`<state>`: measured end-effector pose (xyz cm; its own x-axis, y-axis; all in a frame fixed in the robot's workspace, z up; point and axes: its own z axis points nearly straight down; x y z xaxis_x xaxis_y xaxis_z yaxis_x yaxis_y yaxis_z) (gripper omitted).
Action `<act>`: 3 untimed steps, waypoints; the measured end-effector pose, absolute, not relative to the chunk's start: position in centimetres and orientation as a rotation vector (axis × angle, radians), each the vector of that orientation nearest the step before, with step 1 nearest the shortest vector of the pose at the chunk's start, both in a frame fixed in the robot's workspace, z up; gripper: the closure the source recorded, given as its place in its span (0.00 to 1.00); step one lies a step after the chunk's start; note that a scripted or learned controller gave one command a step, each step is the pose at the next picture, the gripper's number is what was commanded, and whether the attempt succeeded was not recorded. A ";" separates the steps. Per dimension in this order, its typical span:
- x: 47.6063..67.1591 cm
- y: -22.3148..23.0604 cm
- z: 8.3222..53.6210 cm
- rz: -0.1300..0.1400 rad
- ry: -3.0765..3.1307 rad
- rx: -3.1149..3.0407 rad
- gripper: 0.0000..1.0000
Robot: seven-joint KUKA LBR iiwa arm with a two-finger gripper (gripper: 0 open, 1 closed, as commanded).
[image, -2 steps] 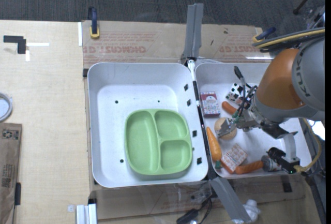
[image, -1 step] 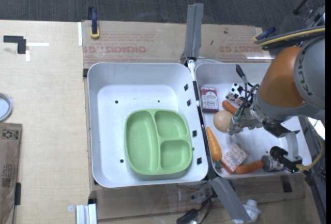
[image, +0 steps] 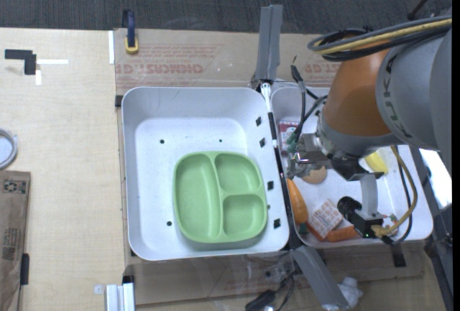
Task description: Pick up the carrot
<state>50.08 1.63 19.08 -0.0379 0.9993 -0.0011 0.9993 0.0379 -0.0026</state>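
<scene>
Fingers [image: 302, 157] hang over the 9 o'clock side of the right bin [image: 332, 191], tucked under the wrist, so apart or together I cannot tell; carrot [image: 297, 206] lies at their 6 o'clock, along that bin's 9 o'clock wall; red-and-white packet [image: 327, 216] sits at the carrot's 4 o'clock; left bin [image: 194, 133] carries a green divided plate [image: 219, 196].

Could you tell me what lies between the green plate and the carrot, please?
In the camera view, only the meeting walls of the left bin and right bin stand between the green plate and the carrot.
</scene>
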 end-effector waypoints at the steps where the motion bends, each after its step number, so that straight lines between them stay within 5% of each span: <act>1: 47.8 4.8 19.1 0.005 -2.527 -1.863 1.00; 3: 47.8 3.4 19.9 0.010 -2.057 -2.375 1.00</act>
